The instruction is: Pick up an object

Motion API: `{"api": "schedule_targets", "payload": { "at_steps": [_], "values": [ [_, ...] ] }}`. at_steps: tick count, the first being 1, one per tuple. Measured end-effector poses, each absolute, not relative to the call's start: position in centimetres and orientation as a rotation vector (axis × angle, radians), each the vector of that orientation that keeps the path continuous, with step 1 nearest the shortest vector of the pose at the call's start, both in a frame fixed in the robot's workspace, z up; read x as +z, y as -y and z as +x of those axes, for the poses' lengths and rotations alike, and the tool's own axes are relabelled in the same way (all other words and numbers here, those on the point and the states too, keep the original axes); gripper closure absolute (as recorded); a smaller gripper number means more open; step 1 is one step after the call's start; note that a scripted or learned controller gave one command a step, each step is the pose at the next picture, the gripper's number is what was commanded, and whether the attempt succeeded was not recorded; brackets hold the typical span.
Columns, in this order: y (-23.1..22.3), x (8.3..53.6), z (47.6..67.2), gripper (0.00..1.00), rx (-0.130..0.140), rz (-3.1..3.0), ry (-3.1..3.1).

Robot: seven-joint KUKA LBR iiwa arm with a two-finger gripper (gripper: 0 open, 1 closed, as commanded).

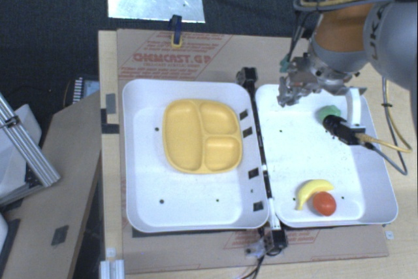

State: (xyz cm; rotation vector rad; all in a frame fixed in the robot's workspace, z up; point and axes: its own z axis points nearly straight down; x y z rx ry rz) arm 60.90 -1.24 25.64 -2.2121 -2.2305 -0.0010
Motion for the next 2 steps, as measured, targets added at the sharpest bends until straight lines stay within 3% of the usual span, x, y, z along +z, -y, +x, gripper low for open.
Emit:
{"api": "schedule_targets", "payload": {
  "at_steps": [2],
  "values": [
    [-10.7,23.8,57.2,1.0,0.0,-2.209,2.231]
  ]
}}
